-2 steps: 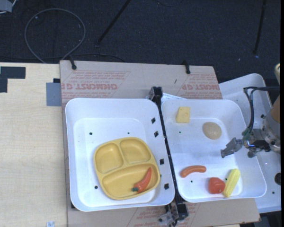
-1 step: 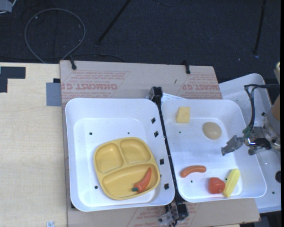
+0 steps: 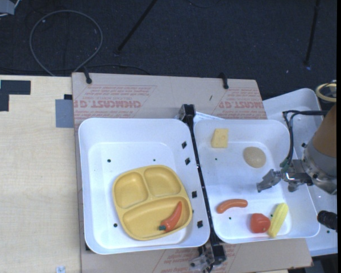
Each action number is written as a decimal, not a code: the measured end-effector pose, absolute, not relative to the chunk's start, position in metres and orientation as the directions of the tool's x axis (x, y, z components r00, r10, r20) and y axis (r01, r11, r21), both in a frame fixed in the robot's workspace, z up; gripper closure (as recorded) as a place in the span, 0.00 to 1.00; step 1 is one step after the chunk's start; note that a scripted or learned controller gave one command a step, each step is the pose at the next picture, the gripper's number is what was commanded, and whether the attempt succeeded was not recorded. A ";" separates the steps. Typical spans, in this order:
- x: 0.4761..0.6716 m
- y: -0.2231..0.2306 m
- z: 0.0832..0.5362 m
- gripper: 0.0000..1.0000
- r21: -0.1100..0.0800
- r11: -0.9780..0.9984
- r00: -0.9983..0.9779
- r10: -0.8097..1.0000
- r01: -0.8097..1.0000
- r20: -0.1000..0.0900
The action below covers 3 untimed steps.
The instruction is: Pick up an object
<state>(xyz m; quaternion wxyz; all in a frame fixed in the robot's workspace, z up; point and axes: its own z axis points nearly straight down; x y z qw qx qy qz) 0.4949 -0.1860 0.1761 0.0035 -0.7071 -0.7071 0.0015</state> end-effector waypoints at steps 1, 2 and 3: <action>0.493 -0.178 0.130 0.00 -0.007 0.000 0.000 1.000 1.000 0.003; 0.493 -0.177 0.086 0.00 -0.001 -0.001 0.001 1.000 1.000 0.000; 0.493 -0.178 0.099 1.00 0.000 -0.006 0.006 1.000 1.000 0.001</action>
